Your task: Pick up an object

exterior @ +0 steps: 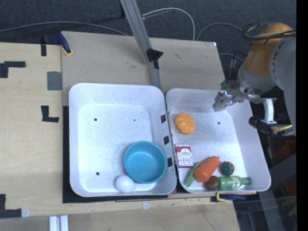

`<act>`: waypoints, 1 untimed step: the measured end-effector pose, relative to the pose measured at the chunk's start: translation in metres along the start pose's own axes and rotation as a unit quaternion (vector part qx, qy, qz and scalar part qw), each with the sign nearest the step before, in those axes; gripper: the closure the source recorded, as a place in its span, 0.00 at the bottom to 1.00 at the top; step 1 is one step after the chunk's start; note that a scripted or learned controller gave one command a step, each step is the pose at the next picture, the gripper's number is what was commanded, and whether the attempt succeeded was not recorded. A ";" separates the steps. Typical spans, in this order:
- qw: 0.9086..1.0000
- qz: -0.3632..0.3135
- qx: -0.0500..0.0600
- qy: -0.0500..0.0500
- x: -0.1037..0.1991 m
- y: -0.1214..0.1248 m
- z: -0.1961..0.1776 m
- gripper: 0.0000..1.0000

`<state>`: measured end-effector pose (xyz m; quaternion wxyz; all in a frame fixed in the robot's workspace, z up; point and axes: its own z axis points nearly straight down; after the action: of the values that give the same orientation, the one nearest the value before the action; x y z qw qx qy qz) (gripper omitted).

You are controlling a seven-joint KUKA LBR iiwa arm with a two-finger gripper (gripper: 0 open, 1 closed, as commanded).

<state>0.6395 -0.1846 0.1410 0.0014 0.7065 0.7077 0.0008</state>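
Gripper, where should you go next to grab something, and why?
Probably a short move left and toward the bin's near side, to hover over the orange toy. The gripper sits above bare floor at the far end of the right bin with nothing under it. That toy is the closest thing and lies apart from the crowded pile in the near corner.

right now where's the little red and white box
The red and white box lies in the right bin by its left wall, below the orange lump and left of the carrot.
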 end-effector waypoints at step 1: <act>1.000 0.000 0.000 -0.001 -0.009 0.000 -0.049 1.00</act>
<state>0.6393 -0.1935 0.1903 0.0022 0.7066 0.7076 0.0008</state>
